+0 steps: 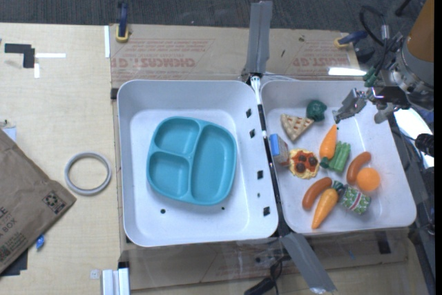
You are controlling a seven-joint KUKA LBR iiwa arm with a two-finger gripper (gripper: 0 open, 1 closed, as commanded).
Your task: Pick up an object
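plate (pixel 192 159): plain turquoise, in the white bin far from the gripper
bins (pixel 131 169): white
carrot (pixel 329 141): orange, green top, just below the gripper (pixel 349 107)
broccoli (pixel 316 109): dark green, beside the gripper
waffle wedge (pixel 297 126): tan, grid pattern
pizza (pixel 304 163): yellow with red spots
sausage (pixel 358 166): orange-red
ball (pixel 368 179): orange
tape ring (pixel 88 172): grey

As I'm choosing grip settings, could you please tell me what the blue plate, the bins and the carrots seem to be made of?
Blue plate: probably moulded plastic, matte, with uniform colour and rounded dividers.
Bins: likely thin white plastic, slightly glossy, with soft rounded corners.
Carrots: apparently toy plastic or rubber, smooth and evenly orange; which of the two is unclear.
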